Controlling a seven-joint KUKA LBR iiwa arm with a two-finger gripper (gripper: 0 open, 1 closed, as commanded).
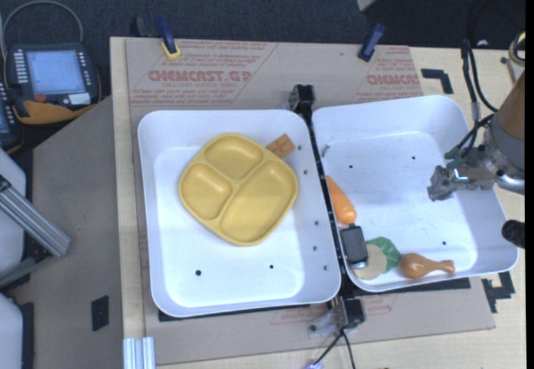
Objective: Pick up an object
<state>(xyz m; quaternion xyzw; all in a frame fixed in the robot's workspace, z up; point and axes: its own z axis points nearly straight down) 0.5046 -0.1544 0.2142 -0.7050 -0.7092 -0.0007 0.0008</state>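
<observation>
Camera view: end effector point(440, 186) over right bin point(392, 121), far side, fingers unreadable, can't tell; carrot point(340, 201), black block point(354, 245), drumstick point(424, 265) lie along near-left; yellow plate point(239, 189) in left bin point(163, 217)

A yellow divided plate point(239, 188) fills the white left bin point(158, 217); the white right bin point(400, 142) holds an orange carrot point(340, 200), green-and-tan piece point(377, 257) and golden-brown drumstick point(424, 265).
</observation>
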